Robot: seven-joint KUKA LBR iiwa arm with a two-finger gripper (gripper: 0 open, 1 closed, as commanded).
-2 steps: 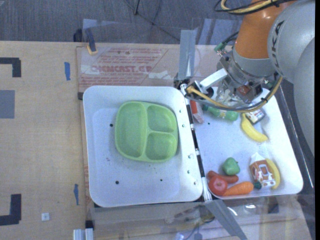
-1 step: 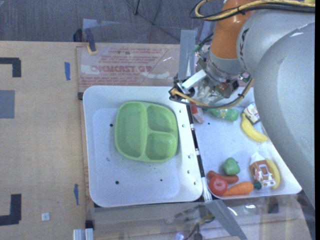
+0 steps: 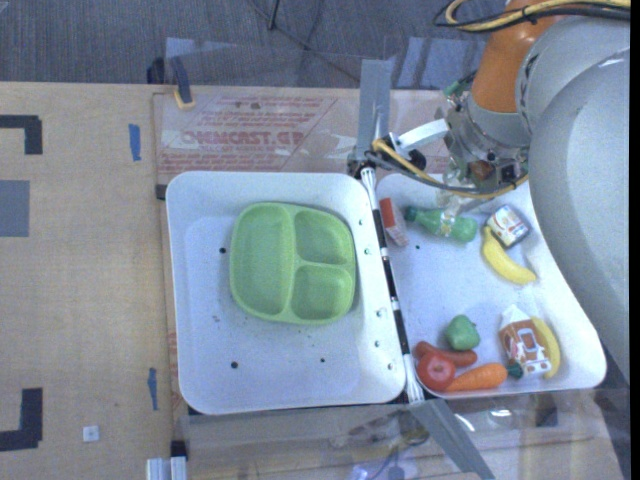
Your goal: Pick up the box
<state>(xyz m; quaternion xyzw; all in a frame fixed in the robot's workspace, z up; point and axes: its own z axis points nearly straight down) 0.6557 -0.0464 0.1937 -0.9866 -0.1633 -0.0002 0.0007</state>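
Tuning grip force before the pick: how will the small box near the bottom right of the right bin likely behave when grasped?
The box looks like a small printed carton, so probably light and somewhat crushable. It lies flat, so tipping seems unlikely. A banana sits against it and may get nudged.

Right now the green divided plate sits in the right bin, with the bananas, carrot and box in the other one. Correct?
Not quite. The camera view shows the green divided plate in the left bin, not the right one. The rest holds: the bananas, carrot and box lie in the other bin, the right bin.
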